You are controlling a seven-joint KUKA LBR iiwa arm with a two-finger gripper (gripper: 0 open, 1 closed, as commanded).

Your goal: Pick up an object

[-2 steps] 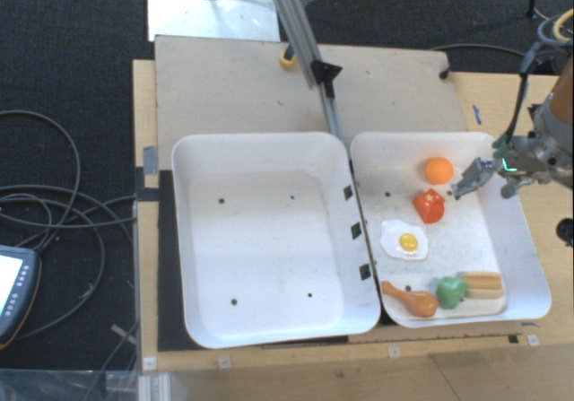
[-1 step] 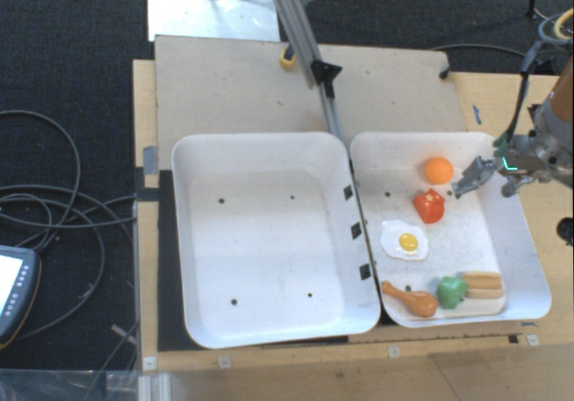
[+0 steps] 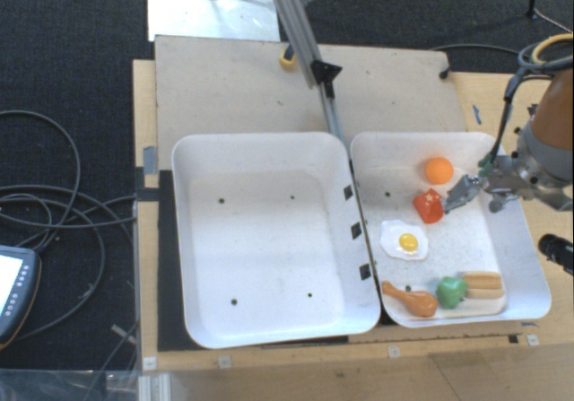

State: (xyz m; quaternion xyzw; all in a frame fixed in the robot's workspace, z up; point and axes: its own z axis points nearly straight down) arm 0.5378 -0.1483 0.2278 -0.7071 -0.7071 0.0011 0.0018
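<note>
Right now the pincer (image 3: pixel 475 194) hangs over the right-hand bin (image 3: pixel 525 251). Two grey fingers show, spread a little apart, nothing between them.

Nearest: red block (image 3: pixel 429 206), just beside the fingertips on their left, apart from them. Likeliest pick. Orange ball (image 3: pixel 439 169) just beyond the block, up and left of the tips.

Risk, as a guess: the block sits off to one side of the fingers, not between them. Closing from here would catch air, or a finger would nudge the block away. The ball, so close, could be bumped and roll.

Further off, below and left of the pincer: fried egg (image 3: pixel 404 242), lying flat, hard to get fingers under. Further below: green piece (image 3: pixel 452 291) touching a hot dog (image 3: pixel 483 283), and a drumstick (image 3: pixel 411 298) near the bin's front wall; crowded, so awkward to take singly.

Far left, well apart: the other bin (image 3: pixel 193 229). Nothing stands between pincer and block.
</note>
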